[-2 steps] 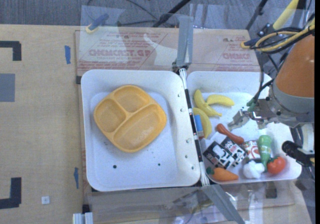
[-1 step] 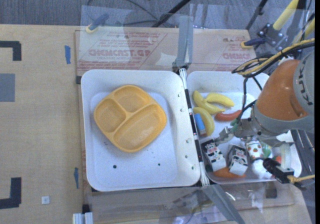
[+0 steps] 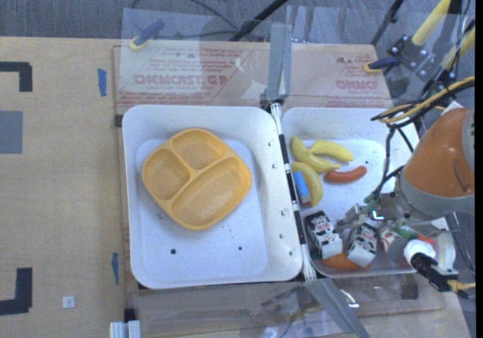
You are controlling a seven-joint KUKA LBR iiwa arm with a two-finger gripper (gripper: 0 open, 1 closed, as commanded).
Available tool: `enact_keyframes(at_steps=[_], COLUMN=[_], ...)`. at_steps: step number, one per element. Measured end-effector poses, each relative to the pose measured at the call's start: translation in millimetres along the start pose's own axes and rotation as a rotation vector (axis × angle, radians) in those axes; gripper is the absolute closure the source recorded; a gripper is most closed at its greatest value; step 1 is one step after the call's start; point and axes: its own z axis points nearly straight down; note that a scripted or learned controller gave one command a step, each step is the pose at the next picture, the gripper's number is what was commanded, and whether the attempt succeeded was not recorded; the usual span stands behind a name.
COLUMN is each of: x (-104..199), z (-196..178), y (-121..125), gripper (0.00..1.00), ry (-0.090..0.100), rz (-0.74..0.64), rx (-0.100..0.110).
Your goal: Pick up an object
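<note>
The right bin (image 3: 377, 144) holds the loose objects. Two yellow bananas (image 3: 321, 154) lie at its far left, with a red sausage (image 3: 346, 173) beside them and a blue piece (image 3: 302, 186) against a third banana (image 3: 312, 182). Nearer the front stand a white printed carton (image 3: 323, 235) and a second small carton (image 3: 363, 245), with an orange piece (image 3: 340, 261) below them. My gripper (image 3: 369, 222) hangs low over the front right of this bin, just above the second carton. The arm's orange band (image 3: 444, 157) hides the bin's right side.
The left bin (image 3: 151, 253) carries a yellow divided plate (image 3: 196, 176). A metal divider (image 3: 288, 193) runs between the two bins. Cables and tripod legs crowd the far right; a clear sheet lies behind the bins.
</note>
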Motion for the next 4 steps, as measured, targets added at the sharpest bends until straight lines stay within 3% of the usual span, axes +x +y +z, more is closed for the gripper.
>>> enact_keyframes(at_steps=[1,2,3,4], x=[-1.3,-1.0,-0.8,63.7], z=[-11.0,-7.5,-13.9,-134.1], y=[2.7,0.3,0.2,11.5], gripper=[1.00,0.00,1.00,1.00], ry=[-0.004,-0.003,-0.002,-0.004], rz=[0.002,0.002,0.003,-0.117], rx=[-0.007,0.001,0.005,0.009])
